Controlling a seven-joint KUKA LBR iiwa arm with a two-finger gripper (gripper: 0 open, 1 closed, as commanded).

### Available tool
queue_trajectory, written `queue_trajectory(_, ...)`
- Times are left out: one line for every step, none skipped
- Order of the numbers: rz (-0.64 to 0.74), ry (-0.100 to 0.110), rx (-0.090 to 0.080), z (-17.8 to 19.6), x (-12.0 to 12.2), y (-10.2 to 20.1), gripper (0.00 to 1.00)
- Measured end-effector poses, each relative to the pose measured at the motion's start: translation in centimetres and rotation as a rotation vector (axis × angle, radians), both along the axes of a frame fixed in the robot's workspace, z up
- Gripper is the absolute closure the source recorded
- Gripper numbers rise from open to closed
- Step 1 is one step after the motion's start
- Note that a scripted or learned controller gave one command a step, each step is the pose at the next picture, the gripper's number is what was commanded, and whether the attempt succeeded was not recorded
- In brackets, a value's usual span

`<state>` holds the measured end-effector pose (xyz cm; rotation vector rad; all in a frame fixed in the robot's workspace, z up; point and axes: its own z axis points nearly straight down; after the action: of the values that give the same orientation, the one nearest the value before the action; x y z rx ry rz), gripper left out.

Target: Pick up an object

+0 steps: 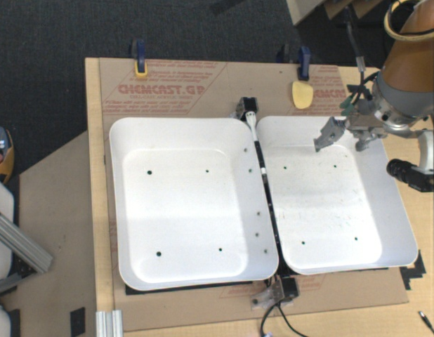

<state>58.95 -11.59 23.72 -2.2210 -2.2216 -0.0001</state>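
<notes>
Evidently the gripper [342, 137] hangs over the far part of the right bin [385, 244], near its back rim, with the grey arm [406, 83] leaning in from the right. It sits at a slant and is small against the white floor, so I cannot tell whether it is open or closed. Nothing can be seen caught in it.

The likeliest thing to pick up is a small yellow piece [302, 94]. It lies on the brown board [97, 188] that covers the table, just beyond the right bin's far rim and below a blue clamp [303, 58]. It may be a loose object or only a fitting; the view is too coarse to say.

A second blue clamp [139, 53] pins the board at the far edge, probably so it cannot slide under the arm's pushes. The left bin [122, 209] and the right one touch along a black strip [262, 181], which seems to hold them together. By my reading the grasp is not yet made.
</notes>
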Motion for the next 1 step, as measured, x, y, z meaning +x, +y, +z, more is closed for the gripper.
queue_trajectory(0.001, -0.003, -0.001, 1.1, 0.07, 0.0, 1.0)
